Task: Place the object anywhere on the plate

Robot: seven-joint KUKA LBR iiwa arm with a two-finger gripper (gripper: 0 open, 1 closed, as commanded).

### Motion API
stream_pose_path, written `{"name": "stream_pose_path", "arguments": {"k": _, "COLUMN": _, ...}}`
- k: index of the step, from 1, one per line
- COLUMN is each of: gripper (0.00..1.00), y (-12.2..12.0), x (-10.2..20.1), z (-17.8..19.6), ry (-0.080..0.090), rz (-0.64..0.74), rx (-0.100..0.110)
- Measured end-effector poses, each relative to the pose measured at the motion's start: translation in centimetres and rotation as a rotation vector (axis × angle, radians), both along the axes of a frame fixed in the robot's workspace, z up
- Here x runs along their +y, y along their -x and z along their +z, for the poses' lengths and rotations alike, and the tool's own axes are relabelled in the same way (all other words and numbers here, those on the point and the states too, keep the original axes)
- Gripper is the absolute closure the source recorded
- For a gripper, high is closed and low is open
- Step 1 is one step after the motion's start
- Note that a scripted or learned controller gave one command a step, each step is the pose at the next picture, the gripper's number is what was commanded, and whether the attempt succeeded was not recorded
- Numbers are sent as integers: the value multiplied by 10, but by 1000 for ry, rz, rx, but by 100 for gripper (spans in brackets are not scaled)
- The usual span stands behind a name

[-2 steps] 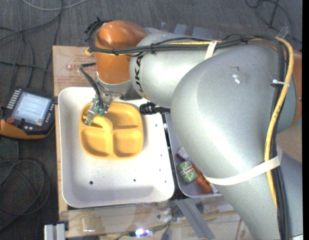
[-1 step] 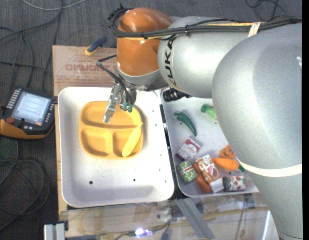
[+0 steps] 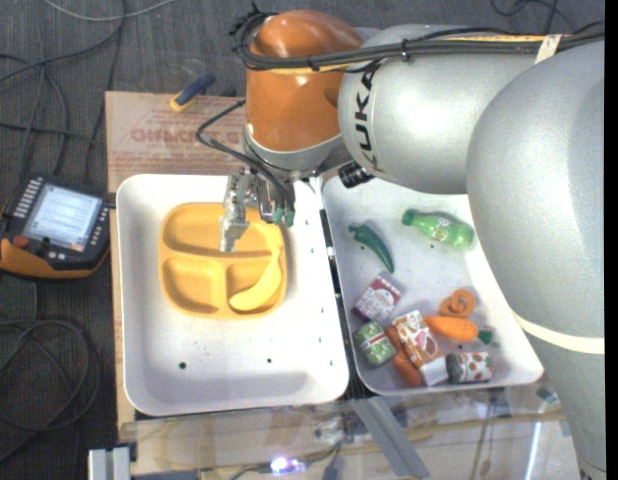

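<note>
Hovering over the yellow divided plate [image 3: 224, 260] in the left bin [image 3: 149, 368], the pincer [image 3: 251, 213] has its fingers apart with nothing between them. A banana [image 3: 261, 286] lies in the plate's near right compartment, below the pincer.

Bright, even overhead light; glare on the orange band [image 3: 299, 43]; soft shadows, slight blur
</note>
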State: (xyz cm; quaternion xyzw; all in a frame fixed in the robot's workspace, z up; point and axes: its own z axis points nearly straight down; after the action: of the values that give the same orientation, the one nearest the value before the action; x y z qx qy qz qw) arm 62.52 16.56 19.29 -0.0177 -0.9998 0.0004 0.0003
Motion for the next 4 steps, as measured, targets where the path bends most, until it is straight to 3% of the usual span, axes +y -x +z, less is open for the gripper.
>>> {"name": "stream_pose_path", "arguments": {"k": 1, "gripper": 100, "y": -4, "x": 25, "z": 41, "ry": -1, "rz": 38, "rx": -1}}
{"name": "stream_pose_path", "arguments": {"k": 2, "gripper": 100, "y": 46, "x": 45, "z": -1, "ry": 0, "rz": 182, "rx": 1}}
{"name": "stream_pose_path", "arguments": {"k": 3, "gripper": 100, "y": 3, "x": 58, "z": -27, "ry": 1, "rz": 279, "rx": -1}}
{"name": "stream_pose_path", "arguments": {"k": 4, "gripper": 100, "y": -5, "x": 61, "z": 29, "ry": -2, "rz": 608, "rx": -3}}
